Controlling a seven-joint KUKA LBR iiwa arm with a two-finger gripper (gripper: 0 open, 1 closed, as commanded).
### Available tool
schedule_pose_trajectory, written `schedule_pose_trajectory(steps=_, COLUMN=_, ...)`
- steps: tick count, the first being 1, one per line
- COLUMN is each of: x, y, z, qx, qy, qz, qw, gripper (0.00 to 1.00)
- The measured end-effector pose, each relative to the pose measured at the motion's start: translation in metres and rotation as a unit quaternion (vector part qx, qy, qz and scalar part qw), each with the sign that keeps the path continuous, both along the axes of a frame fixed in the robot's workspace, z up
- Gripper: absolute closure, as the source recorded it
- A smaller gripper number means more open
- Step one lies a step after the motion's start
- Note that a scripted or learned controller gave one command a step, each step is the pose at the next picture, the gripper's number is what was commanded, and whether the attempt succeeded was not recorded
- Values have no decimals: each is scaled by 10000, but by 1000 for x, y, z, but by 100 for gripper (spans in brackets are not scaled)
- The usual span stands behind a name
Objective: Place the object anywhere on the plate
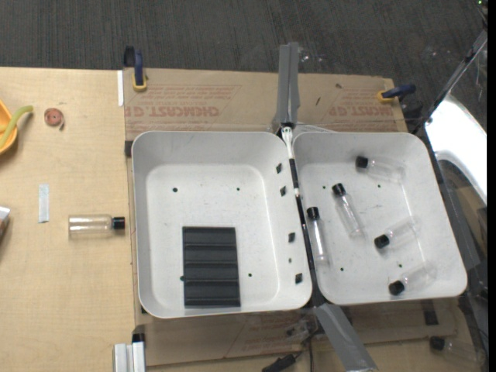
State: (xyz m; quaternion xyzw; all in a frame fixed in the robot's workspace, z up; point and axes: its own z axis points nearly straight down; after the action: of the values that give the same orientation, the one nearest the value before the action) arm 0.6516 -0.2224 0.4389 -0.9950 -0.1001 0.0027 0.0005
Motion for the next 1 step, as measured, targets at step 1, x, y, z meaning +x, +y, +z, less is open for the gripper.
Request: schedule_pose_trajectory(steps=1, x=1, y=1, z=0, qx=-2, qy=-4, qz=13, qw=10000, gripper=0)
